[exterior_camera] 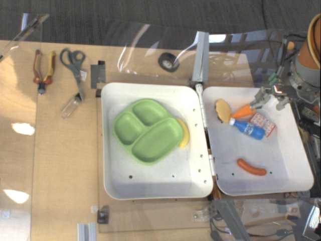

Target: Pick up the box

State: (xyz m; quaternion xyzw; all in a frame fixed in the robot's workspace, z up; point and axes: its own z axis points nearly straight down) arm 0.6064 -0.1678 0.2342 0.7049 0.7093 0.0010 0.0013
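Grey claw (271, 97) hangs at the right bin's (293, 185) far edge, fingers apart, holding nothing. Just below lies the red-and-white patterned box (264, 124), touching a blue bottle (249, 129) and near an orange carrot (243, 111); descend squarely, avoiding both.

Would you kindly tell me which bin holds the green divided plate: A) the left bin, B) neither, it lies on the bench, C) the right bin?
A: the green divided plate lies inside the left bin, partly covering a yellow item at its right edge.
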